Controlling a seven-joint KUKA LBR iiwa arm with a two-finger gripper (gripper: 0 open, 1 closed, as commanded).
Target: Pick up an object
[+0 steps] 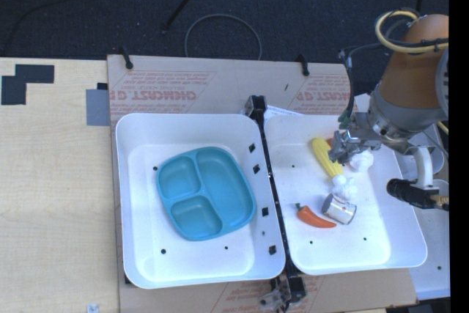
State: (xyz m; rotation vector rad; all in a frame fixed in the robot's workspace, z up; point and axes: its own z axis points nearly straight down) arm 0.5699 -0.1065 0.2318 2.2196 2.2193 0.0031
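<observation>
We note the desk (51,179), pale wood, with a cardboard sheet (190,88) under two white bins set side by side. The left bin (139,135) carries a blue tray (205,190) with three compartments, lying flat and slightly turned, near the bin's middle.

The arm (410,77) comes in from the right, its orange band uppermost, and reaches over the upper part of the right bin (396,245). The jaws (344,146) sit low at the arm's end, just beside the upper end of a yellow corn cob (324,157). We cannot tell how the jaws stand, nor whether anything lies between them; the wrist hides that.

The cob lies at a slant in the upper middle of the right bin. Just right of it we see a small white lump (360,161), touching or nearly touching the wrist. Below the cob a second white bit (343,185) rests against a small metal can (339,209), which lies on its side. A red pepper (315,217) lies just left of the can, touching it or nearly so, toward the bin's centre.
</observation>
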